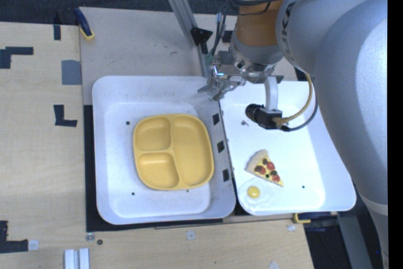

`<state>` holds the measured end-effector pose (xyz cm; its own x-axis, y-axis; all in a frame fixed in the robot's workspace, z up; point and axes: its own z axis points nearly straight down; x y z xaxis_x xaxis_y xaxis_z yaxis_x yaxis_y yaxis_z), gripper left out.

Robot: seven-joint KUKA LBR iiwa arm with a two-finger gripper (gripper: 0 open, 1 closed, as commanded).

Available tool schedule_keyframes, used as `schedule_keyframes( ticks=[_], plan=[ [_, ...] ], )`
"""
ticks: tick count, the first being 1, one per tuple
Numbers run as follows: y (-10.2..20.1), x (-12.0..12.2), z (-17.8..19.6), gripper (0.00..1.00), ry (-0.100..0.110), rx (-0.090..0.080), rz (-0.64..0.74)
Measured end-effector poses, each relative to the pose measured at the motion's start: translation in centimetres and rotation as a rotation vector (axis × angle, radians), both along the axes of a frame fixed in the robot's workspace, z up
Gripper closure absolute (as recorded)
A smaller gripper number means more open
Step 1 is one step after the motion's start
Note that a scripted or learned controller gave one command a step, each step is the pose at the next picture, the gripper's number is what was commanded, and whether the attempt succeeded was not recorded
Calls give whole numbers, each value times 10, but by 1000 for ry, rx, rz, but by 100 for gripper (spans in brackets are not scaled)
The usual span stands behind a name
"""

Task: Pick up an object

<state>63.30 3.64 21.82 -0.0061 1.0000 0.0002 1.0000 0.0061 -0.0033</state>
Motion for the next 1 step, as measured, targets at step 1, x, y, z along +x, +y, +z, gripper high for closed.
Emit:
schedule_keyframes(
  ticks=[1],
  plan=[
    [60,4,-6,100,-2,0,1]
  ],
)
